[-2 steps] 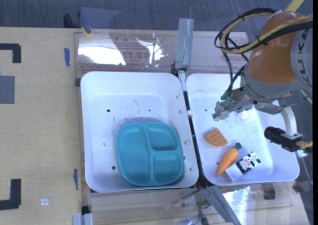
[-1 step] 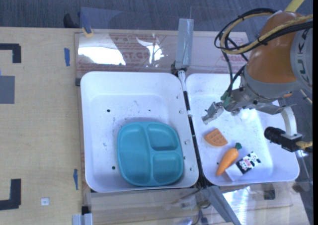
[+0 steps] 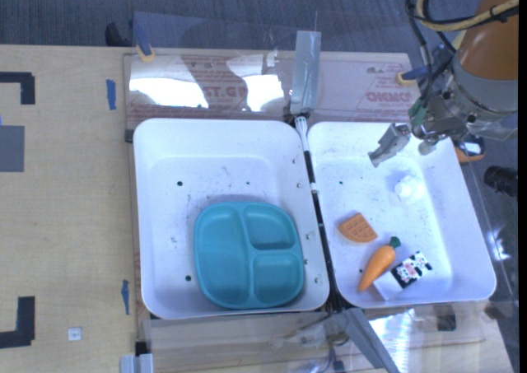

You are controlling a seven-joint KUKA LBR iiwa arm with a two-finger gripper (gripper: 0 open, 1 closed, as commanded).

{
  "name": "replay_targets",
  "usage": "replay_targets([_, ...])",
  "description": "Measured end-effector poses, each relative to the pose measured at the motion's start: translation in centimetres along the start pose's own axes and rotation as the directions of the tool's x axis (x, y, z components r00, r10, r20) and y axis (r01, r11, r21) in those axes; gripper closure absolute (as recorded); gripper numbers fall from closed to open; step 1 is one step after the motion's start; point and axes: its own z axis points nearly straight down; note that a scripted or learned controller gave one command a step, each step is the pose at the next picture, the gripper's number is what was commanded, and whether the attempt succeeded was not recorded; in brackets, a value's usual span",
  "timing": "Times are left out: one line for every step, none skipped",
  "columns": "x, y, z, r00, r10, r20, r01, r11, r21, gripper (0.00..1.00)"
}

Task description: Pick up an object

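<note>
Across the counter (image 3: 66,198) sit two white bins. One teal divided plate (image 3: 247,254) lies in the left bin (image 3: 156,157). Four things lie in the right bin (image 3: 461,198): one small white lump (image 3: 407,188), one orange wedge (image 3: 357,228), one toy carrot (image 3: 377,264), one black-and-white toy (image 3: 410,269). At upper right the tool (image 3: 405,142) hangs above this bin, fingers parted, holding nothing.

Tray (image 3: 247,266) in left bin (image 3: 156,149); carrot (image 3: 377,266) right bin (image 3: 469,198).
</note>
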Motion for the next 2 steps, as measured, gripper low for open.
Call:
replay_targets([-0.7, -5.0, 8.5, 0.999, -0.033, -0.005, 0.033, 0.999, 0.012, 0.00])
replay_targets([-0.5, -7.1, 14.5, 0.988, -0.154, -0.006, 0.154, 0.988, 0.009, 0.00])
